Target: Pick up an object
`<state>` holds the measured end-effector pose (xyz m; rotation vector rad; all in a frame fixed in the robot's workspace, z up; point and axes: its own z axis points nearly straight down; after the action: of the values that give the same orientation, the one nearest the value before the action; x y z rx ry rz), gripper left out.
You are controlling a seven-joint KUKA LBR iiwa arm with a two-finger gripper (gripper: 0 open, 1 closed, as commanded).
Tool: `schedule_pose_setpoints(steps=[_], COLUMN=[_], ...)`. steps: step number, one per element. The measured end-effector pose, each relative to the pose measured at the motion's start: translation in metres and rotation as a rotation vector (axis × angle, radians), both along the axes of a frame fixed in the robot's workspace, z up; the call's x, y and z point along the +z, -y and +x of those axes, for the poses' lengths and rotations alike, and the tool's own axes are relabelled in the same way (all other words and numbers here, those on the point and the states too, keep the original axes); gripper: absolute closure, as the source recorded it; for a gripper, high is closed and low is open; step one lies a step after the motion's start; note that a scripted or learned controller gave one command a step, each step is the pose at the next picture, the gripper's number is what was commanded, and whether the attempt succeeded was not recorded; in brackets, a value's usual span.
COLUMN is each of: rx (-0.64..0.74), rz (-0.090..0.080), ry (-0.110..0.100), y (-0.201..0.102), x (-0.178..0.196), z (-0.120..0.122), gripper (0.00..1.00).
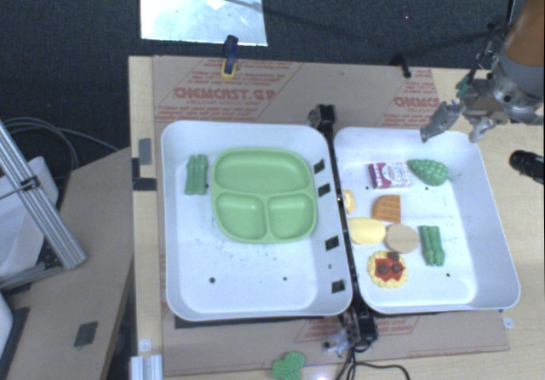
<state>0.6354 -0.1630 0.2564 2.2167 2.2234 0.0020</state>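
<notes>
The right bin [490, 225] holds a pink and white carton [388, 175], a green bumpy piece [428, 170], an orange square [387, 207], a yellow lump [366, 230], a tan disc [402, 238], a green bean bundle [432, 244] and a small pizza [387, 269]. My gripper [454, 126] hangs above the bin's far right corner, well up from the green bumpy piece. Its two fingers are spread open with nothing between them.
The left bin [179, 242] holds a green divided plate [262, 195] and a second green bean bundle [197, 175] to its left. A black divider with clips [330, 199] separates the bins. A green toy [289, 365] lies off the bench's front edge.
</notes>
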Motion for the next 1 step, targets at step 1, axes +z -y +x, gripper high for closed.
schedule_pose_setpoints(steps=[1], rx=[-0.002], rz=[0.000], ry=[-0.004], y=[0.0059], x=[-0.0452], z=[-0.0198], gripper=[0.00])
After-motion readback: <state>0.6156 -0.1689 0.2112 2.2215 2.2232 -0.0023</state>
